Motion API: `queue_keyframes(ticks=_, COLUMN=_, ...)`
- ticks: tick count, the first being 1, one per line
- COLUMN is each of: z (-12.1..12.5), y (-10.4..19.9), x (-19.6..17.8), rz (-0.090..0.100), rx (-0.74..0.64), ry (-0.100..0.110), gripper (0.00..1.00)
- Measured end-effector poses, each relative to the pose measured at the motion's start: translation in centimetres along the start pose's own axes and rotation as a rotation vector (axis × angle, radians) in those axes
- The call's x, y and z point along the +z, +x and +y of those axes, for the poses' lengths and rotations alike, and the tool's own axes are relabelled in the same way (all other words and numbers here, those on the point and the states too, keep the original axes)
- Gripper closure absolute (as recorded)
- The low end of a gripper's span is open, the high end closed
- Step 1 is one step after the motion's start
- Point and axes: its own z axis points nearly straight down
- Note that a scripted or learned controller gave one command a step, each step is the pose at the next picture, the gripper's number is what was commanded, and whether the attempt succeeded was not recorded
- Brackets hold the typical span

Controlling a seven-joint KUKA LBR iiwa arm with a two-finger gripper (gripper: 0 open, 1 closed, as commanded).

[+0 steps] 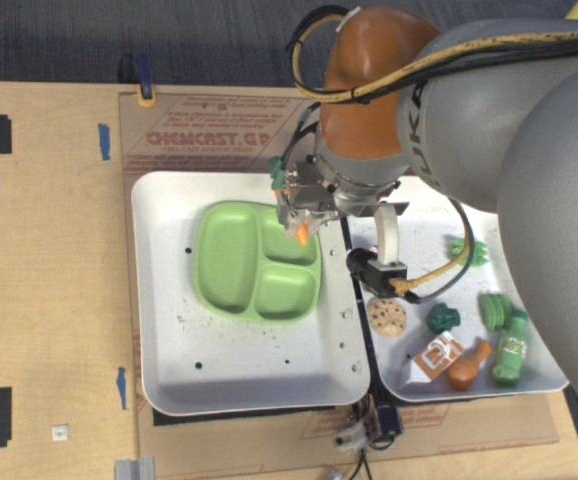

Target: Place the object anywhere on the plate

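Claw (300, 218) over green plate, pinching small orange piece

We see the small orange object (300, 233) between the claw's fingers, hanging over the 2 o'clock compartment of the green three-section plastic plate (231, 258) in the left white bin (159, 288); cookie (385, 315) and green bottle (510, 352) lie in the right white bin (539, 373).

Grey arm w/ orange band reaching from right, jaws (299, 223) pointing down
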Motion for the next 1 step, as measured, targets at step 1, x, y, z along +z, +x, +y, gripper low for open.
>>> queue_keyframes(ticks=1, z=0.0, y=-0.03, x=0.0, rz=0.0, rx=0.0, ry=0.0, gripper=0.0)
